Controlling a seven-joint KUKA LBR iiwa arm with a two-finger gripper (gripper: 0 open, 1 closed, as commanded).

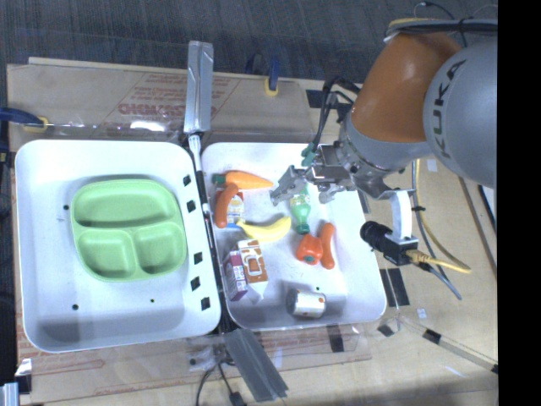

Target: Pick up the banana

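The yellow banana [265, 228] lies curved in the middle of the right bin [365, 299], just below an orange-capped bottle [226, 206]. My gripper [292, 184] hovers over the bin's upper middle, above and right of the banana, close to a green bottle [301, 213]. Nothing shows between its fingers.
An orange carrot-like piece [246, 178] sits at the bin's top. A red pepper [317, 244], a juice carton [246, 270] and a grey can [307, 303] lie lower down. The left bin [42, 311] holds a green divided tray [128, 227]. A metal bar [199, 83] stands between the bins.
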